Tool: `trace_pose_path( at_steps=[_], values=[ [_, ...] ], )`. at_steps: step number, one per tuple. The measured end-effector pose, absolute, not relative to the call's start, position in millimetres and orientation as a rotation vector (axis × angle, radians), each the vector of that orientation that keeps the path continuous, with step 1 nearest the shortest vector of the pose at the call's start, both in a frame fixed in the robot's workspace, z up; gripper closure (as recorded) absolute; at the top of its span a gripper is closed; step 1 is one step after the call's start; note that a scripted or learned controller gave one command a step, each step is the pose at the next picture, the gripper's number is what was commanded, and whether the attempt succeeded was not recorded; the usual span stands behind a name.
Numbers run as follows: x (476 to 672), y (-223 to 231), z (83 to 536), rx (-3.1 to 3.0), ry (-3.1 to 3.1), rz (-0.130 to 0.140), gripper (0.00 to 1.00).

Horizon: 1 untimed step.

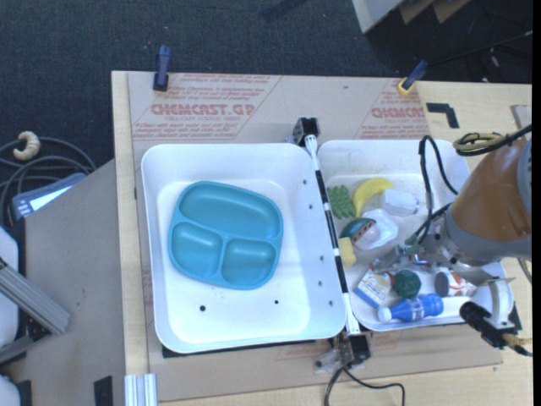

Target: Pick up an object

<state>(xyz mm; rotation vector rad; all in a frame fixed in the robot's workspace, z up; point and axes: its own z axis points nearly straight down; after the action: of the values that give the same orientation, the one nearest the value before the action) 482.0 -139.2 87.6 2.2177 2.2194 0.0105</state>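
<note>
Right bin [331,155] crowded: banana [370,193], green toy [341,201], blue bottle [414,309], dark green ball [407,283], packets. Gripper [416,254] low among them near the ball, grip state unclear. Left bin [156,176] has blue divided plate [226,234], open floor around it

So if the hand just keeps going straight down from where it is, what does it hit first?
Probably the dark green ball, which lies right under the hand in the right bin. Depth is hard to judge from this slant.
</note>
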Motion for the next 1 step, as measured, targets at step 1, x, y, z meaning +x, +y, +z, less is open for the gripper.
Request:
trace_pose_path(
  at_steps=[1],
  values=[
    [481.2, -98.9, 87.1, 2.218, 2.216, 0.006, 0.0]
  ],
)
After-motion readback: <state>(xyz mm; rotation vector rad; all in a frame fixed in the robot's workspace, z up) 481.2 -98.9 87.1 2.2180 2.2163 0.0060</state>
